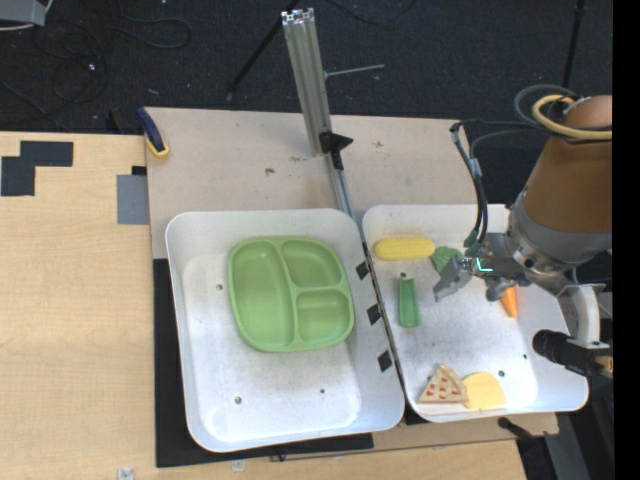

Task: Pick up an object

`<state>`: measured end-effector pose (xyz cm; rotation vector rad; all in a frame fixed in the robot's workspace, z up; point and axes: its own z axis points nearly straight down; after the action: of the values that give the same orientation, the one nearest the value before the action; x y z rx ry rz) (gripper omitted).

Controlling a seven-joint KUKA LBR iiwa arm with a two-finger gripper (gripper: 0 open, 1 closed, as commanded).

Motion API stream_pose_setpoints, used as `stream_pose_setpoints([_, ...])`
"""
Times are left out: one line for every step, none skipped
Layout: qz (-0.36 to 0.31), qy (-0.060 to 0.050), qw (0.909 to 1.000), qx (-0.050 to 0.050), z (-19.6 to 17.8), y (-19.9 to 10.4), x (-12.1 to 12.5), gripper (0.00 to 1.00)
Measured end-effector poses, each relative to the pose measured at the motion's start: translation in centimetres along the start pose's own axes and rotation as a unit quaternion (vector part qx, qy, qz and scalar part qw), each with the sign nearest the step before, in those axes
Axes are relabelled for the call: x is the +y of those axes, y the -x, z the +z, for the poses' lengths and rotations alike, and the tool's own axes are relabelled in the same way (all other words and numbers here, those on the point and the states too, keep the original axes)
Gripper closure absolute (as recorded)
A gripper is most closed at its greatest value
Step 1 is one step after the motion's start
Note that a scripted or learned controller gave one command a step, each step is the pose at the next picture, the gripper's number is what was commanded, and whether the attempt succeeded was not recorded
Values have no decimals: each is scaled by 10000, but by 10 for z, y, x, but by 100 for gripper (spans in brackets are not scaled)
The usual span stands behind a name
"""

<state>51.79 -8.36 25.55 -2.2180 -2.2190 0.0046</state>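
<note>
In the right bin (470, 353) lie a yellow corn cob (403, 249), a green pickle-shaped piece (408, 302), a pizza slice (443, 387), a yellow chip-like piece (485, 391) and an orange carrot (511, 302) partly hidden by the arm. My gripper (452, 276) hangs low over the bin's upper middle, just right of the corn cob's green end (443, 259) and the pickle. Its grey fingers (446, 282) point down-left. I see nothing clearly between them.
The left bin (200, 388) holds a green divided plate (292, 294). A metal post (308, 78) rises behind the bins. Black clips (374, 313) mark the seam between bins. Wooden bench surface lies to the left.
</note>
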Motion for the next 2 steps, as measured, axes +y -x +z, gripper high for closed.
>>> stream_pose_setpoints([-1,5,10000,0,0,0,0,0])
stream_pose_setpoints([0,-19,10000,3,46,-8,-1,0])
